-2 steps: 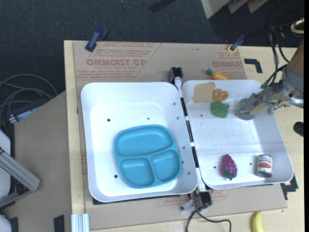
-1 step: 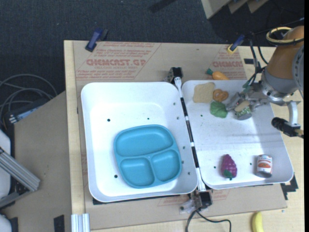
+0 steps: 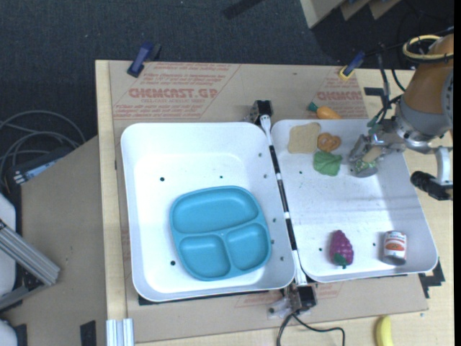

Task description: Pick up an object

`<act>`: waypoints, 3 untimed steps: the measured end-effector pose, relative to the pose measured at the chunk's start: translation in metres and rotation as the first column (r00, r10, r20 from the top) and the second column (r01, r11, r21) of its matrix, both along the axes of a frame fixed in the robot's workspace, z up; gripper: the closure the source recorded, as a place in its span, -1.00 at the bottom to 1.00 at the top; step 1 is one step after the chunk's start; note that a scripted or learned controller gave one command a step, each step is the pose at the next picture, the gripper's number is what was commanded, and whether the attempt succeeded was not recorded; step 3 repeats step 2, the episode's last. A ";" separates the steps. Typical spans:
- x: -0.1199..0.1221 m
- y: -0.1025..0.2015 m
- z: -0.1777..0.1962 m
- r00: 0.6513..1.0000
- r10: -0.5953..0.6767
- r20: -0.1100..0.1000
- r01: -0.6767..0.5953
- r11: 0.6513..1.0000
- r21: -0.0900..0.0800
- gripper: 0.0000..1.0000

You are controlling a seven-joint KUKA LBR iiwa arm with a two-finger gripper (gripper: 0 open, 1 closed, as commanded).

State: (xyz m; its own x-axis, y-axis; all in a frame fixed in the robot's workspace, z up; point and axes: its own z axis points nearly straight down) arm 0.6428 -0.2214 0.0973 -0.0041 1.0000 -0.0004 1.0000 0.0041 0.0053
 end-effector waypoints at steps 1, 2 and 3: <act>-0.006 0.139 0.089 1.000 0.001 -0.001 -0.001 1.000 0.003 1.00; -0.071 0.181 0.091 1.000 -0.003 -0.008 0.003 1.000 0.002 1.00; -0.071 0.181 0.091 1.000 -0.003 -0.008 0.003 1.000 0.002 1.00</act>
